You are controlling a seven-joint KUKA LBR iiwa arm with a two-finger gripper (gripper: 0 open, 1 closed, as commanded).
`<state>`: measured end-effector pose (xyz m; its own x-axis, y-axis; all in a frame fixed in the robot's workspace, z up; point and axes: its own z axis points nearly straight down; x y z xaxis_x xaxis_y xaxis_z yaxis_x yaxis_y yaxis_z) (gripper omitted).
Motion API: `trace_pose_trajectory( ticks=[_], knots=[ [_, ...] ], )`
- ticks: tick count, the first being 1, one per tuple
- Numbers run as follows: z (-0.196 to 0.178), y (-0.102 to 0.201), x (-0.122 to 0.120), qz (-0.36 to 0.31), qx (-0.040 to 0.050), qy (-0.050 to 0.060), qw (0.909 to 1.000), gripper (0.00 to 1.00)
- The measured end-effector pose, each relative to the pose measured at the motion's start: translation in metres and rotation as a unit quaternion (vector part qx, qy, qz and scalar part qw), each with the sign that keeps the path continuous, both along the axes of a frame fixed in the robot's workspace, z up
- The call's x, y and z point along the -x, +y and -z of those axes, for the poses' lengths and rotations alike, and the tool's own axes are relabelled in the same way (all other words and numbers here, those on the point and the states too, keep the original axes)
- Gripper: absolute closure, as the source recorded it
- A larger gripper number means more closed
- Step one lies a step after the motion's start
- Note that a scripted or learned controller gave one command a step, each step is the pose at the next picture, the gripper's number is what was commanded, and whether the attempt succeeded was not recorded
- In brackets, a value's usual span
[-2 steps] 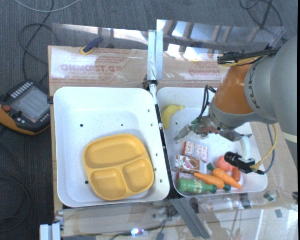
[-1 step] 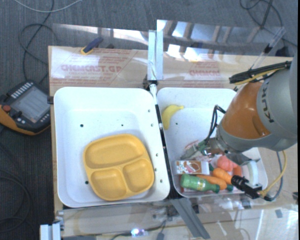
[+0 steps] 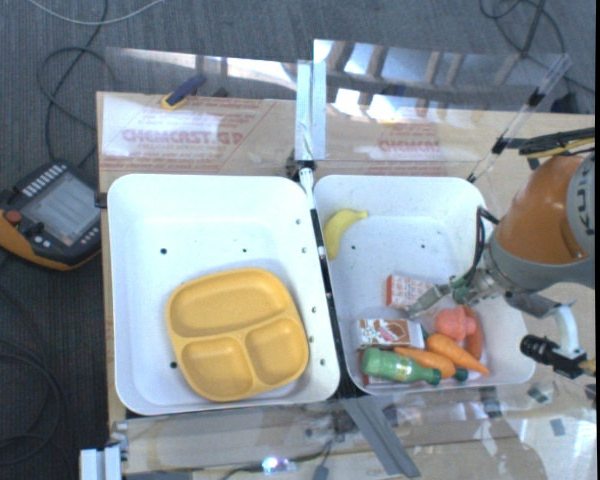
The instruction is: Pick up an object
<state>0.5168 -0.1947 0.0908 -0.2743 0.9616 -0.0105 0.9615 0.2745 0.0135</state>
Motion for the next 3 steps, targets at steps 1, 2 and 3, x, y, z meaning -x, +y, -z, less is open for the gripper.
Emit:
trace_pose_trajectory(
  ticks=[1, 2, 3],
  knots=[
    [-0.069, 0.017, -0.049, 0.010, -0.0026, 0.007, 0.9999, 0.00],
    [0.000, 0.054, -0.026, -0.089, 0.0008, 0.003, 0.9960, 0.00],
    [-0.027, 0.053, -0.048, -0.074, -0.0024, 0.008, 0.9973, 0.00]
  ],
)
